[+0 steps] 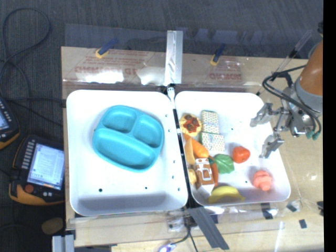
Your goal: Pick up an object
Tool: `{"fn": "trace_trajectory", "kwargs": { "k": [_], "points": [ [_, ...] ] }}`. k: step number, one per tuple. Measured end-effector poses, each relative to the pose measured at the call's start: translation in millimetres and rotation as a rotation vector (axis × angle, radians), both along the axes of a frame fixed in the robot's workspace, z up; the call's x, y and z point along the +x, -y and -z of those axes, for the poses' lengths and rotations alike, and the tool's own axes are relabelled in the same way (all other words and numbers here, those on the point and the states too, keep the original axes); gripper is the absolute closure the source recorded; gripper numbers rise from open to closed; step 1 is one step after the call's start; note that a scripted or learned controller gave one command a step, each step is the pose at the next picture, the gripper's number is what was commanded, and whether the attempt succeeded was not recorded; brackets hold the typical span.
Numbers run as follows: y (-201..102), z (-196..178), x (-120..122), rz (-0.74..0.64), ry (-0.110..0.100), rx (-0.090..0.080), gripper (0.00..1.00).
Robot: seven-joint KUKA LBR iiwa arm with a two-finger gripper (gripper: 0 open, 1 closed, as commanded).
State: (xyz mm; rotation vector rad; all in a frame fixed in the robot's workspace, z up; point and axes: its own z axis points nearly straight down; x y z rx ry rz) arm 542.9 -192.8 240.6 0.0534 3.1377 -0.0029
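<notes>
gripper (266, 130) sits over the right edge of the right bin (239, 100), fingers spread wide with nothing between them, arm coming in from the right with its orange band at the frame edge. toys sit mostly along the left side of that bin: pizza slice (190, 124) and two checkered blocks (210, 121) at the far end, then orange carrot-like piece (198, 149), green piece (223, 163), small orange-white box toy (203, 172), banana (226, 194) at the near edge. red tomato (241, 154) and pink piece (262, 179) lie further right, nearest the gripper but apart from it; left bin (84, 193) holds a blue divided plate (128, 136).
</notes>
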Motion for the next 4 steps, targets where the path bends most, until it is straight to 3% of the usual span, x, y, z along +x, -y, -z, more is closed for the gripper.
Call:
{"fn": "trace_trajectory", "kwargs": {
  "k": [1,3,4],
  "points": [
    [-52,142,32,0.351,0.006,-0.001,0.0],
    [26,148,106,0.361,0.014,0.001,0.0],
    [-15,152,112,0.911,0.009,0.002,0.0]
  ]
}}
